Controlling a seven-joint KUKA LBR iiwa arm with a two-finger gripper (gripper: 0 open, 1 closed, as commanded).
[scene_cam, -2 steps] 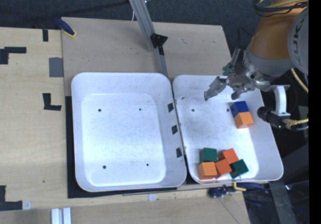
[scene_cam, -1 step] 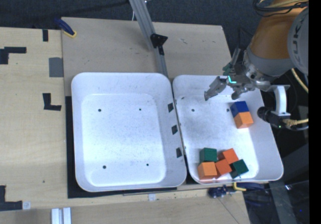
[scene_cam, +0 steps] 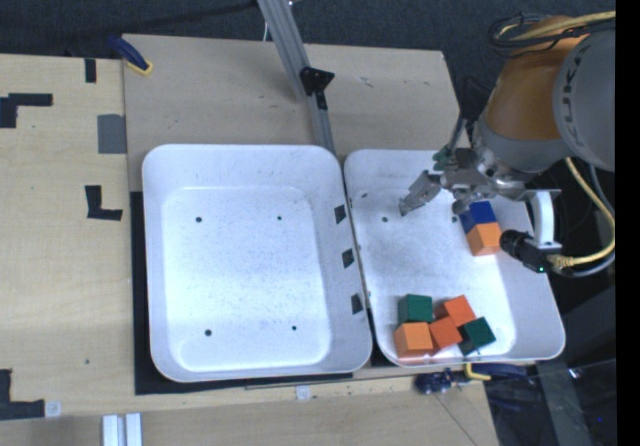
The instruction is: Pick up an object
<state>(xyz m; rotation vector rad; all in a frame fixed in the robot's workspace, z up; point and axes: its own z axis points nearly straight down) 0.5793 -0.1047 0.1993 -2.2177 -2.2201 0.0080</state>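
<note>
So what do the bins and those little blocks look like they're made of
Bins: probably moulded plastic, matte white; rounded corners and a raised rim suggest it, with dark speckling on the floor. Blocks: solid-coloured cubes in orange, green and blue, evenly coloured and dull; painted wood or foam, hard to tell which.

The left bin [scene_cam: 245,259] lies open throughout; in the right bin [scene_cam: 400,254], blocks [scene_cam: 440,324] crowd the near right corner, two more [scene_cam: 481,227] the right wall.
</note>
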